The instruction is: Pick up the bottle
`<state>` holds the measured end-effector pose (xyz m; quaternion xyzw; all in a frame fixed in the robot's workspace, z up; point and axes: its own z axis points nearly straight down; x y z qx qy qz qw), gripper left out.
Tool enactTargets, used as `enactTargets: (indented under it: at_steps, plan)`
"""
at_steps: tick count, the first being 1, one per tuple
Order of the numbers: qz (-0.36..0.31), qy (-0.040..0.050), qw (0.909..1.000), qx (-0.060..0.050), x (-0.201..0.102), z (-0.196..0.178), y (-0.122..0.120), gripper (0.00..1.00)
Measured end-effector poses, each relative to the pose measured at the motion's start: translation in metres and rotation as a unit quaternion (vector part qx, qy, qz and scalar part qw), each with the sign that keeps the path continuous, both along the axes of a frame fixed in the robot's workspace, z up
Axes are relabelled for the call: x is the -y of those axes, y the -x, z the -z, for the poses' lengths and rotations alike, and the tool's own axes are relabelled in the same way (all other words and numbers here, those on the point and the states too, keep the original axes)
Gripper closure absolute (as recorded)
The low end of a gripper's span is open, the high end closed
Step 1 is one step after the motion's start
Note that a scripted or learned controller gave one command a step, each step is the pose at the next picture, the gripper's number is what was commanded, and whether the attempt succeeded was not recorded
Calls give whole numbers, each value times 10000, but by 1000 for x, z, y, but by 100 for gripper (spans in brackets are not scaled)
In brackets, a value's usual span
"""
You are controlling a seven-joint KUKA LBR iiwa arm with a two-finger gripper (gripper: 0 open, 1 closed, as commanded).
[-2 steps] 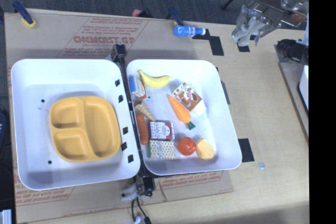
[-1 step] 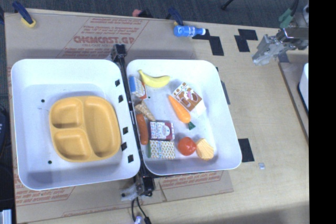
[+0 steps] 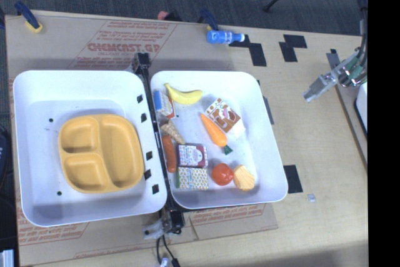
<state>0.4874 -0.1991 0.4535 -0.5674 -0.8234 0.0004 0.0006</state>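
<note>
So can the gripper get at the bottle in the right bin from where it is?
Probably yes, but tight. Nothing covers the bottle, and the gripper hangs over bare bench right of the bin. The bottle lies against the bin's left wall, banana close beside it.

Even, soft overhead light; image slightly blurry, faint shadows

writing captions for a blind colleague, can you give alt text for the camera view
Two white bins sit side by side on a bench: the left bin holds a yellow divided plate, the right bin a jumble of toy food. A blue bottle lies on the bench beyond them.
</note>
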Motion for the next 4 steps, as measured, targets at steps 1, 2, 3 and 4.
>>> enactTargets:
  at_steps: [1,2,3,4]
  plan:
    - [-213,6,9998,-2,12,44,11,100]
    - [-1696,-2,9855,1,12,70,11,100]
    - [-3000,-4,9540,1,12,78,11,100]
    - [-4196,-6,9077,2,12,119,11,100]
